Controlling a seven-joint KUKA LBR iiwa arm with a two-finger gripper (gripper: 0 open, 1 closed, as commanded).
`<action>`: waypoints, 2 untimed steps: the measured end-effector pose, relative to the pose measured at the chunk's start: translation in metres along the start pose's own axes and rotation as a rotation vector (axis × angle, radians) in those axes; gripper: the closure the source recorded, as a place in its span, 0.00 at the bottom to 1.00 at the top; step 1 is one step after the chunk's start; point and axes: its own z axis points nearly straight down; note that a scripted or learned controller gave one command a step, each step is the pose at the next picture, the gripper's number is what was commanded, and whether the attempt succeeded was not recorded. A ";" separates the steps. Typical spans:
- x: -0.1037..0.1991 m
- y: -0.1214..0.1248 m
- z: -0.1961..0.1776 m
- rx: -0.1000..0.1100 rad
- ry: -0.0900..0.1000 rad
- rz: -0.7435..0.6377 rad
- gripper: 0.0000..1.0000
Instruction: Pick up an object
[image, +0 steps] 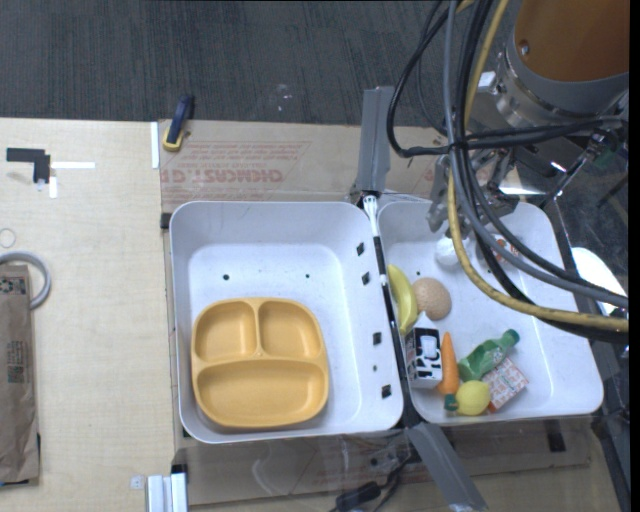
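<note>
My arm's grey wrist with its orange band (565, 45) hangs over the far side of the right bin (575, 395). The gripper (505, 175) sits below it, largely hidden behind black and yellow cables. In that bin lie a banana (402, 298), a beige egg-shaped ball (432, 297), a black and white box (427, 355), a carrot (449, 362), a green bottle (490, 353), a lemon (472, 397), a red and white packet (507, 382) and a small white object (447, 253). The gripper is above and behind these things, apart from them.
The left bin (200, 240) holds a yellow divided plate (260, 360). A dark divider (376, 150) rises between the bins at the back. A brown bag (15, 370) lies at the bench's left edge. A blue and yellow tool (179, 122) rests on the cardboard behind the bins.
</note>
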 end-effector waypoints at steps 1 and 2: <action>-0.001 -0.002 -0.009 0.002 -0.004 0.005 1.00; -0.002 -0.004 -0.019 0.003 -0.007 0.009 1.00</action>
